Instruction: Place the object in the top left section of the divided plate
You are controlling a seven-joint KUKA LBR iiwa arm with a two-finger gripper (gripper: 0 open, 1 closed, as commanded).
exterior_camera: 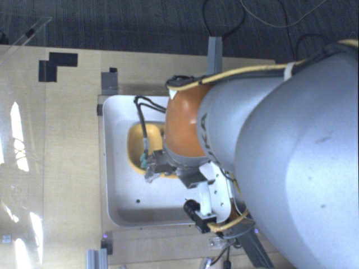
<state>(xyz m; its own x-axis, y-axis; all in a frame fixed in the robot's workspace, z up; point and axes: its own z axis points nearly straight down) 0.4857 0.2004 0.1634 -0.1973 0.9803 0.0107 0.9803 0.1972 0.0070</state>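
Note:
A yellow divided plate [136,142] lies in the left white bin [115,167], and the arm covers most of it. My gripper [148,170] hangs low over the plate's near edge, under the orange wrist band. Its fingertips are small and blurred against the plate. The arm hides the plate's right part and whatever lies there.
The big grey arm [280,161] fills the right half of the view and covers the second bin. Black cables loop from the wrist over the bin's far left corner. The wooden bench lies bare to the left, with black tape marks [56,65] at the back.

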